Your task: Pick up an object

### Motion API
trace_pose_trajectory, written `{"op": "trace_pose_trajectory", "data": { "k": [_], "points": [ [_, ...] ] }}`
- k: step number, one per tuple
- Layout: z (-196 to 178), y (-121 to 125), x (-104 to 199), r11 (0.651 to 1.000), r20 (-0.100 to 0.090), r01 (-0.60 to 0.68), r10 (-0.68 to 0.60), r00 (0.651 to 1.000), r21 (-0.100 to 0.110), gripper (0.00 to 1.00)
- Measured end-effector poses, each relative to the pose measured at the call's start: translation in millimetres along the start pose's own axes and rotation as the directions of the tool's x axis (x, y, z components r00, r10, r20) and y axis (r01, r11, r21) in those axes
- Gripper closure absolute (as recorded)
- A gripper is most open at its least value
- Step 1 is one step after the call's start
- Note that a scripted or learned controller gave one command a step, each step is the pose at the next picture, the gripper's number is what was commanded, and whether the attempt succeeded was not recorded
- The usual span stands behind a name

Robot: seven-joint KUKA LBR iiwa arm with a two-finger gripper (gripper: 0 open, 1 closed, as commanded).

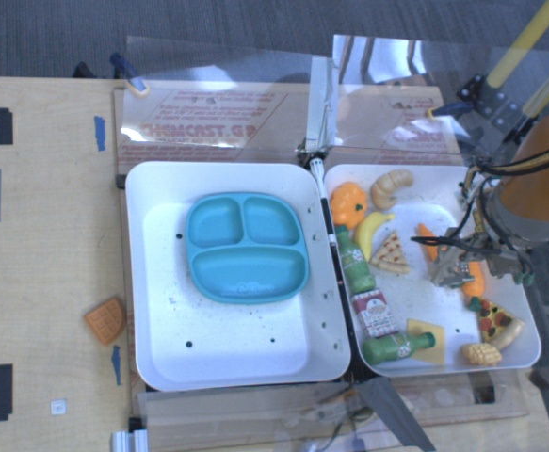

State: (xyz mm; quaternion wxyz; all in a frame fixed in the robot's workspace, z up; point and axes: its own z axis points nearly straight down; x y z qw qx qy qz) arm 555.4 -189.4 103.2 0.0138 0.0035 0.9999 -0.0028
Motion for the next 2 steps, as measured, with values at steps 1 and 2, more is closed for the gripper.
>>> {"op": "trace_pose_trajectory", "data": {
  "k": [1, 2],
  "points": [
    [1.0, 0.3, 0.5, 1.0, -0.002, 0.0, 0.0, 1.0, -0.001, 0.0],
    [14.3, -2.6, -0.9, 1.0, -0.016, 0.001, -0.001, 1.0, -0.003, 0.0]
  ]
}}
